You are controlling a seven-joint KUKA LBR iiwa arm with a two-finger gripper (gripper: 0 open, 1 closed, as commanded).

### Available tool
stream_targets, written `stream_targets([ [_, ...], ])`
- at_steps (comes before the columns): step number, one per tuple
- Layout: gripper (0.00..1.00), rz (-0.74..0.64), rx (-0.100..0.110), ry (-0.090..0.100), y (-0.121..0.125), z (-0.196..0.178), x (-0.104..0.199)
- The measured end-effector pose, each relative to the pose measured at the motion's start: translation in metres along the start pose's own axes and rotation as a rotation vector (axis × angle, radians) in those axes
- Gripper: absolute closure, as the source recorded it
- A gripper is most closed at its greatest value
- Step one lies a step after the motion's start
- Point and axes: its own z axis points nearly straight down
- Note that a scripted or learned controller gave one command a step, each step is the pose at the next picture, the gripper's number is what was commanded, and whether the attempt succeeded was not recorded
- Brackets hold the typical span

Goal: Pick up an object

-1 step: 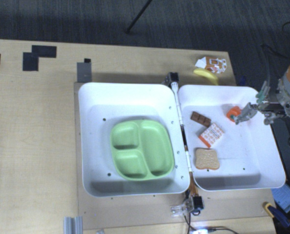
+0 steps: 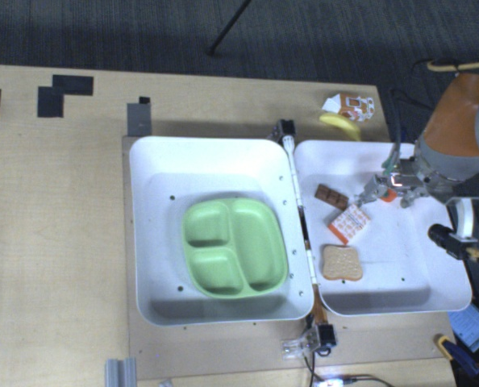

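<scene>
Small red-and-white packet [image 2: 351,222], perhaps crumpled

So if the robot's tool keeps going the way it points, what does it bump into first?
Probably the small orange-and-white packet. The tool points down and left in the right bin, and the packet lies just ahead. The brown bar sits close beside that line, and depth is hard to judge.

Brightness: the bench [image 2: 54,240] is evenly and softly lit from above.
Shadows: soft grey shade is cast along the near inner walls of both bins [image 2: 223,309].
Glare: none is seen; the white bins are mildly washed out.
Sharpness: edges are rendered slightly soft throughout.
</scene>
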Motion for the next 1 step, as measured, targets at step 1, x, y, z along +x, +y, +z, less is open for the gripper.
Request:
stream_targets([
  [1,0.00,0.003,-0.021,-0.003,-0.0150,0.0511,0.0486],
])
